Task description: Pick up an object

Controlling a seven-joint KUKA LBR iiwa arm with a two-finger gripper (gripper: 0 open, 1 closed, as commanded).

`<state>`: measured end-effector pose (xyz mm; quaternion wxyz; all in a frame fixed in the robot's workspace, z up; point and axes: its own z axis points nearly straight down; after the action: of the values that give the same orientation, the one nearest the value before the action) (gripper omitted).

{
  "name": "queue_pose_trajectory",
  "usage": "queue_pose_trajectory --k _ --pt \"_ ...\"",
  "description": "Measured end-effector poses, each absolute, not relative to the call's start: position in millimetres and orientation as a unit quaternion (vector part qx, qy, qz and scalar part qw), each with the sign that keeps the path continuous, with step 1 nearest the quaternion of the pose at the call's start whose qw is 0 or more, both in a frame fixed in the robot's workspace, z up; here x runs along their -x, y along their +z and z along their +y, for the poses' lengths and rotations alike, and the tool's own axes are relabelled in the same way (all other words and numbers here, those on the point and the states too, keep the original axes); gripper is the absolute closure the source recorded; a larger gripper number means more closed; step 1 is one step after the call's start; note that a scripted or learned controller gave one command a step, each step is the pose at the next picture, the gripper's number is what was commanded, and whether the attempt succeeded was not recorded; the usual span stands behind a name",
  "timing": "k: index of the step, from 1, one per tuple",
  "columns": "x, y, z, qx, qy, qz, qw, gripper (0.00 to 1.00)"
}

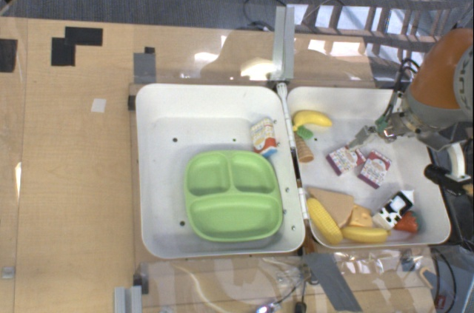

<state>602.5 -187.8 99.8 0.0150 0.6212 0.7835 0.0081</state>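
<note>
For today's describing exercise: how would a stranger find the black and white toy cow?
Look in the right bin, at its near right corner. The cow sits there between a yellow banana and a red toy, the sole black-and-white patched thing.

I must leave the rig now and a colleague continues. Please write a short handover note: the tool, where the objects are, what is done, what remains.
Tool: low over the right bin, beside two small purple-and-white cartons; nothing is seen between its fingers.
Right bin: banana and ice cream cone near the divider; corn cob, tan wedge, yellow piece, toy cow along the front.
Left bin: green divided plate, small carton.
Done: nothing lifted.
Left: grasp one object and raise it.
</note>
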Motion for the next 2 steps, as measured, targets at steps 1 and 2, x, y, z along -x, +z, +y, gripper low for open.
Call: queue_pose_trajectory --k 1,2 --pt "-554.9 98.8 -176.9 -0.581 0.0072 0.814 0.017 0.00" --pt "-556.9 110.4 -177.6 -0.581 0.0079 0.814 0.021 1.00"
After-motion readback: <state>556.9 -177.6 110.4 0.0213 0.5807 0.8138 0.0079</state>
